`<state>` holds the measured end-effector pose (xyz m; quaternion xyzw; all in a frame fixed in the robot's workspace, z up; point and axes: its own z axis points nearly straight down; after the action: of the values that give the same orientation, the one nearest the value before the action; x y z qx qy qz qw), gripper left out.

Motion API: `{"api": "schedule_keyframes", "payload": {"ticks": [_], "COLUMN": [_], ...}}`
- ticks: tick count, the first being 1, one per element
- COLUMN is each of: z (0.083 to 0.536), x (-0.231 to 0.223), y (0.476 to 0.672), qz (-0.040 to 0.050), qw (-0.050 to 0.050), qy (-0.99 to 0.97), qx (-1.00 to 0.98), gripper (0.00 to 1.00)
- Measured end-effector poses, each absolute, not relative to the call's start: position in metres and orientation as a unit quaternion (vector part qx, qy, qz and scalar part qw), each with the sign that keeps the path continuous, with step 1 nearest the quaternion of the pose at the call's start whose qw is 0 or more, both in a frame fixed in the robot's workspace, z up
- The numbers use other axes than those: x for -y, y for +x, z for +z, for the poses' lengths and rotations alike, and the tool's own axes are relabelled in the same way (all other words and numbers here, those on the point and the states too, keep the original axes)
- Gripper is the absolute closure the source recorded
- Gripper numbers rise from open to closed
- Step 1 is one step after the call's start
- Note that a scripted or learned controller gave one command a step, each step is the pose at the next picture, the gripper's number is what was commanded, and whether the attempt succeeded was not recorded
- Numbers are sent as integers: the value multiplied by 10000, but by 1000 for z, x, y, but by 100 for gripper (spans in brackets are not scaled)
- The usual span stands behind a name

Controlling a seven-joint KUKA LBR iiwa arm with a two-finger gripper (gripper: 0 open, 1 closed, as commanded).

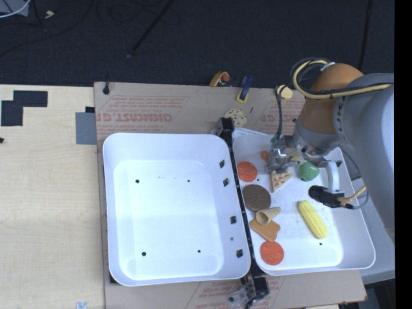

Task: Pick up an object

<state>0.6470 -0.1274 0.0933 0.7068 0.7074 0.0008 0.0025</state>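
Observation:
My gripper (pixel 281 161) hangs low over the upper middle of the right bin (pixel 357 253). Directly under its tip lies a pale wedge with holes, like a cheese slice (pixel 279 180), and I cannot see whether they touch. A green ball (pixel 309 171) sits just right of the gripper. To its left lie a red-orange disc (pixel 247 170) and a small orange bit (pixel 264 154). A brown disc (pixel 256 197) lies lower left. Nothing visibly sits in the gripper.
Lower in the right bin lie a yellow corn cob (pixel 312 219), a tan piece (pixel 269 214), an orange piece (pixel 265 230) and a red disc (pixel 272 253). The left bin (pixel 112 172) stands alongside. Clips and a spotted disc (pixel 235 116) rest on the cardboard behind the bins.

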Motion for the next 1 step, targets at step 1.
{"api": "schedule_keyframes", "payload": {"ticks": [1], "z": [94], "x": [125], "y": [646], "qz": [4], "qw": [51], "qy": [7073], "qx": [-7069], "gripper": [100]}}
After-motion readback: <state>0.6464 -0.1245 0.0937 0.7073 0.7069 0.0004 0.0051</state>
